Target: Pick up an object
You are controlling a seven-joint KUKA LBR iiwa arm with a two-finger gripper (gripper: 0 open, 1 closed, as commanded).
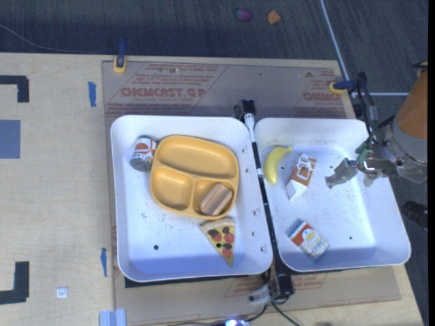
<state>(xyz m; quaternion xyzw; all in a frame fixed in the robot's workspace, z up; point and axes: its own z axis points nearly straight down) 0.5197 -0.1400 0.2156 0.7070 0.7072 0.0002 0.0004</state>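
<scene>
1. White right bin point(380, 246) holds three candidates: a banana point(274, 163), an upright carton point(300, 175) and a small box point(308, 240).
2. The end effector point(338, 176) hovers just right of the carton, holding nothing; whether its grip is spread I cannot tell.
3. The carton looks the likeliest target: centre over it, descend straight, and avoid nudging the banana beside it.

Bright, even overhead light — soft shadows inside the 2 white bins point(129, 202), mild glare, focus fairly sharp.
</scene>
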